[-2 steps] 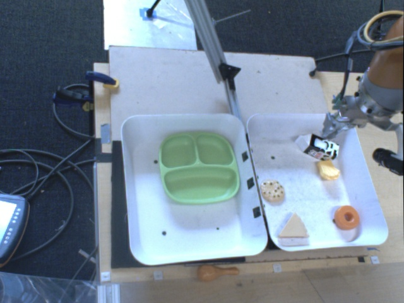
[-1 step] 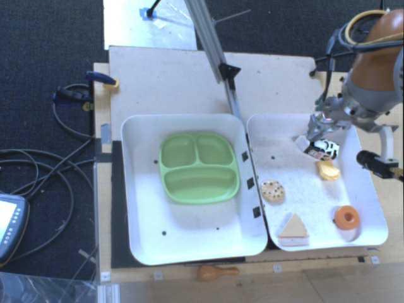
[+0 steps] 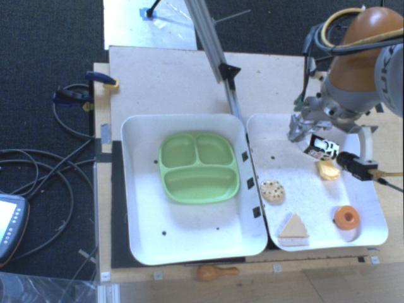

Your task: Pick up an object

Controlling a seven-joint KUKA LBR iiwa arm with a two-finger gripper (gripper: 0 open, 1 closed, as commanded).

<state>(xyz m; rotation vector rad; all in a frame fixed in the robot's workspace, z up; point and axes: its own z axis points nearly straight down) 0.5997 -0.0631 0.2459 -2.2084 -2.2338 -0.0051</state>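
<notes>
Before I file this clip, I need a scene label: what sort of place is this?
Most likely a robotics lab bench set up for picking trials. A robot arm reaches over two white bins, toy food such as a doughnut lies in one, and loose cables trail across the dark floor.

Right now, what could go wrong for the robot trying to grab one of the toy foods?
1. The gripper hangs over the right bin's far end, away from the cookie, sandwich wedge and orange donut, so closing here would likely catch nothing.
2. The yellow piece lies beside a black-and-white tag and a black fitting on the arm; reaching there might knock it aside.
</notes>
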